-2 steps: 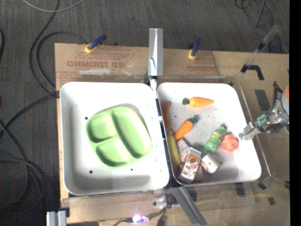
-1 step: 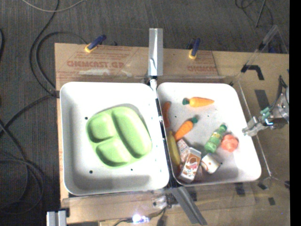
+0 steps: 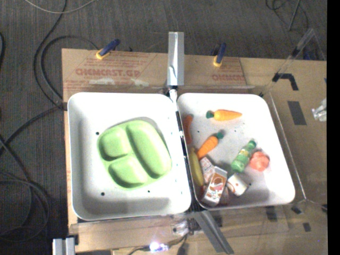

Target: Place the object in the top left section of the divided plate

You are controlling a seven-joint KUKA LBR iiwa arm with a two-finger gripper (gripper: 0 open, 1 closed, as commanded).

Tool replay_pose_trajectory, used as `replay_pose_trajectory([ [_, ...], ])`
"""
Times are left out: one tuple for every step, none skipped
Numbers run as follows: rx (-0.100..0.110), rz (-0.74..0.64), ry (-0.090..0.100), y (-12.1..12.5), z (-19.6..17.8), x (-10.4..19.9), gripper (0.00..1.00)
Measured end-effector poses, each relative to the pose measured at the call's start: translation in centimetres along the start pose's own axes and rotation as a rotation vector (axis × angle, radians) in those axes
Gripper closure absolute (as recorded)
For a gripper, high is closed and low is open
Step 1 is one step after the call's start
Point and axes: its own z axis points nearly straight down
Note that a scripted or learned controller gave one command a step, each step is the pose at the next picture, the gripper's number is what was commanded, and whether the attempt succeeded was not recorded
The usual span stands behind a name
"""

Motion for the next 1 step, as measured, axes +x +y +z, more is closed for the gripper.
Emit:
replay_pose_trajectory([
  [0.000,0.000,0.000,-0.01,0.00,-0.01,0.00],
])
